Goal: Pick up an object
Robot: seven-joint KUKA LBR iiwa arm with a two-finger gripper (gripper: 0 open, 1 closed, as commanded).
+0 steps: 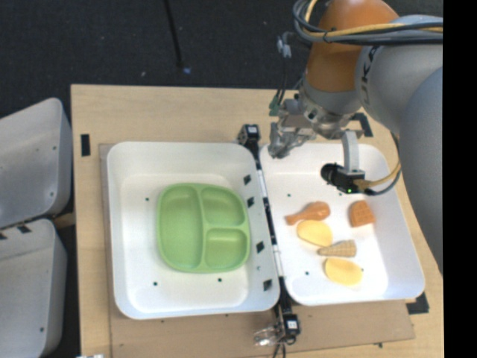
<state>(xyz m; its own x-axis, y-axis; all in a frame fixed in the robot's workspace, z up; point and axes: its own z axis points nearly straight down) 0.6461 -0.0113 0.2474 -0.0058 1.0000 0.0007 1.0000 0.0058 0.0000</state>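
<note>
food pieces lie in the right bin (399, 271): a drumstick-shaped piece (308, 214), an orange chunk (361, 214), a yellow slice (315, 233), a cone (338, 249) and a second yellow slice (343, 272), close together. the gripper (282, 146) hangs above that bin's far left corner, apart from them, nothing between its fingers; open or closed, i cannot tell. a green divided plate (202, 227) sits in the left bin (127, 200).
</note>
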